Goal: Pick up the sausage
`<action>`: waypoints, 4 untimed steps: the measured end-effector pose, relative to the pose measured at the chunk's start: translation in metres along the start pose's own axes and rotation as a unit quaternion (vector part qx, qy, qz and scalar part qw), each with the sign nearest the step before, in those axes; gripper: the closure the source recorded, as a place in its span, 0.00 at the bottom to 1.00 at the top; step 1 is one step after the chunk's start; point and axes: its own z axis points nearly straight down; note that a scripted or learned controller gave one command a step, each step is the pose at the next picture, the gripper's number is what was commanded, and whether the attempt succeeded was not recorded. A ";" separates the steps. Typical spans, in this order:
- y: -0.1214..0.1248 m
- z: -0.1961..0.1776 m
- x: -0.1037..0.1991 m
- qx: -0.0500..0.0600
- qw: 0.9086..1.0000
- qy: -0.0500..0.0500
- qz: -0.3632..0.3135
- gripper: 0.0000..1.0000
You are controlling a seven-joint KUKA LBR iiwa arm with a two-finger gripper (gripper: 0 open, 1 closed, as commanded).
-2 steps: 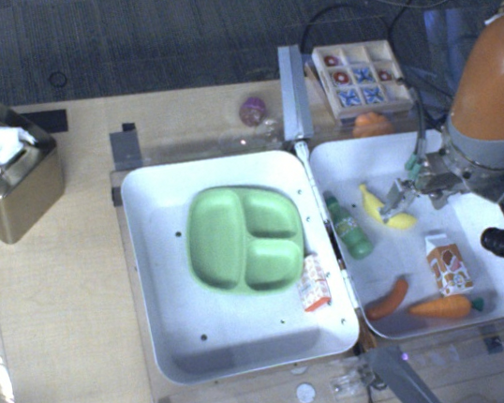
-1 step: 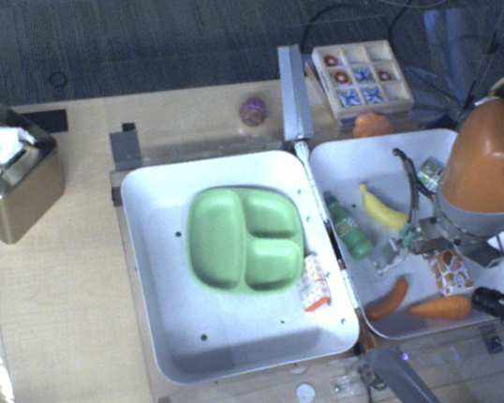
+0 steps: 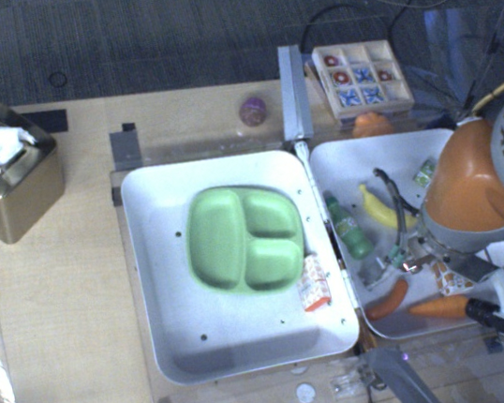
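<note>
The right bin (image 3: 441, 139) was crowded — the sausage (image 3: 388, 298) lay near its front left corner, hemmed by the dividing wall on one side and a carrot (image 3: 440, 309) just beside it toward the front. A green bottle (image 3: 348, 228) and a banana (image 3: 379, 207) filled the space behind it. The arm's orange band (image 3: 465, 179) hung over the bin's right half, covering much of it. The left bin (image 3: 166, 285) offered more room — open floor lay around the green divided plate (image 3: 243, 237), with a small packet (image 3: 314, 283) against its right wall.
</note>
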 end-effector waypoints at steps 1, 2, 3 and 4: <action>0.004 -0.013 -0.001 -0.006 1.000 -0.003 0.000 1.00; 0.004 -0.013 -0.001 -0.006 1.000 -0.003 0.000 0.00; 0.001 0.000 -0.001 -0.001 0.999 0.000 -0.054 0.00; 0.001 -0.094 0.008 0.003 0.999 0.001 0.052 0.00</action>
